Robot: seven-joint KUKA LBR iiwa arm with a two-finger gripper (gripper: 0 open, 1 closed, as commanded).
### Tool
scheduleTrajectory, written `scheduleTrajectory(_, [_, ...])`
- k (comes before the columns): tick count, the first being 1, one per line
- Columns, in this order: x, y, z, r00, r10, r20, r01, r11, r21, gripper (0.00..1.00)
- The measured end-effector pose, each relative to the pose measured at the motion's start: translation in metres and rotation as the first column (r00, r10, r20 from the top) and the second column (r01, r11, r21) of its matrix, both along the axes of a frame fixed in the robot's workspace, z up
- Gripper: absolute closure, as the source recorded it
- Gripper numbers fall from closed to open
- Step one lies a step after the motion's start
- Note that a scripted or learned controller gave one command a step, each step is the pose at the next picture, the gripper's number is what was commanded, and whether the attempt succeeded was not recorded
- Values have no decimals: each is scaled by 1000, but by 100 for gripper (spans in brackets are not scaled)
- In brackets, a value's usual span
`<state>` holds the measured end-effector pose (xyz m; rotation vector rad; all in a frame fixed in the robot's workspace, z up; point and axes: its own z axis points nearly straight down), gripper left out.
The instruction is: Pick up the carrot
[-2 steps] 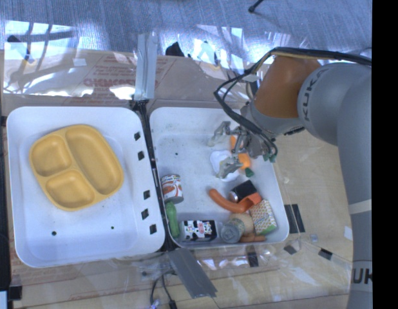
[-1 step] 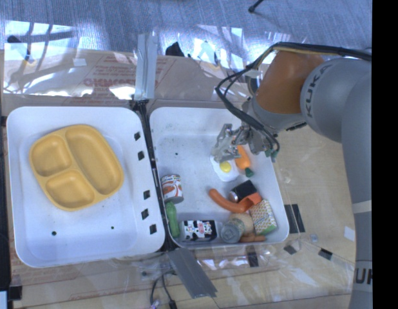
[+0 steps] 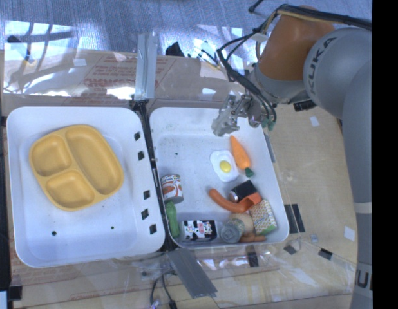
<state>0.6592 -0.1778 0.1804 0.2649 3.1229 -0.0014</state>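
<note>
We read "KUKA" in dark letters on the grey arm [image 3: 328, 63] at the upper right. Reddish printing runs across the cardboard sheet [image 3: 115, 76] behind the bins, too blurred for us to make out. The small carton [image 3: 198, 230] has a black-and-white printed face, and the can [image 3: 172, 188] wears an orange and white label; we cannot read either one.

We count two white bins on the desk. The left bin [image 3: 31, 237] holds one yellow three-part plate [image 3: 75, 166]. In the right bin [image 3: 186, 134] we count one carrot [image 3: 240, 153], one toy fried egg [image 3: 223, 166], one orange-red sausage [image 3: 228, 203], one can, one carton, one green vegetable [image 3: 172, 220] and a cluster of small items at the near right corner that we cannot separate.

The carrot lies near the bin's right wall, orange body toward the far side, green tip nearer us, just beside the egg.

The end effector [image 3: 226, 125] hangs just above the carrot's far end, with nothing visibly between its fingers; we cannot tell how wide they stand.
</note>
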Motion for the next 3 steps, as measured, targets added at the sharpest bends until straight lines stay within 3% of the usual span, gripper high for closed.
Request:
scheduleTrajectory(1, [-110,-26,-88,950,313,-6,-313,950,1,100])
scheduleTrajectory(2, [-110,-25,-88,949,314,-5,-314,949,0,0])
scheduleTrajectory(3, [-96,-31,-62,914,405,-5,-405,914,0,0])
